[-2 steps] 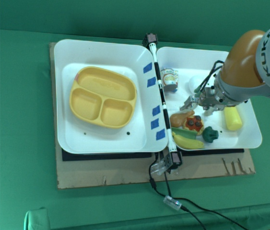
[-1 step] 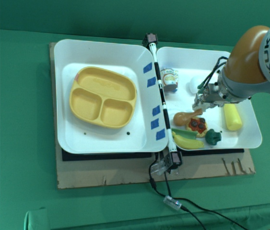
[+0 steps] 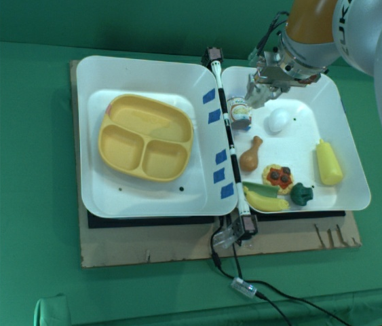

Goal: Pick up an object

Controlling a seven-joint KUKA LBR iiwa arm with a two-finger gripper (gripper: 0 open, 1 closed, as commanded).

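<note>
Starting at the left bin (image 3: pixel 89 182), just the yellow tray (image 3: pixel 146 137); over in the right bin (image 3: pixel 343 100), the pincer (image 3: pixel 257 95) hovers above the small can (image 3: pixel 239 112) by the divider (image 3: pixel 226 131). Whether it's open I cannot tell. Risk: clipping the divider or nudging the egg (image 3: pixel 278 119).

Gripper (image 3: pixel 254 98) above small can (image 3: pixel 239 112), right bin (image 3: pixel 343 124).

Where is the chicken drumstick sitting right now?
The drumstick lies in the right bin, near its left wall, below the small can and just up-left of the little pizza.
</note>
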